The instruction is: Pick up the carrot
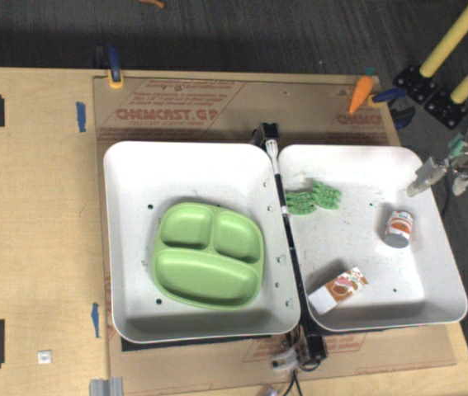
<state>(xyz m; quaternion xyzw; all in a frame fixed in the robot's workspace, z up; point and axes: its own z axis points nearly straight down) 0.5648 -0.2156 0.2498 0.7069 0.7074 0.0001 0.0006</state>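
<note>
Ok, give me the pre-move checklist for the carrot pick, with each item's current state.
1. Carrot located: ok. The carrot lies on the cardboard beyond the right bin, outside both bins.
2. Carrot free of neighbours: ok. Nothing touches it; a blue clamp sits just to its right.
3. Gripper over carrot: not ok. The gripper is at the right bin's right rim, well off the carrot.
4. Gripper carrying nothing: cannot tell; its fingers are too small to read.
5. Distractors left alone: ok. The can, the carton and the green leafy item lie in the right bin; the green plate is in the left bin.
</note>
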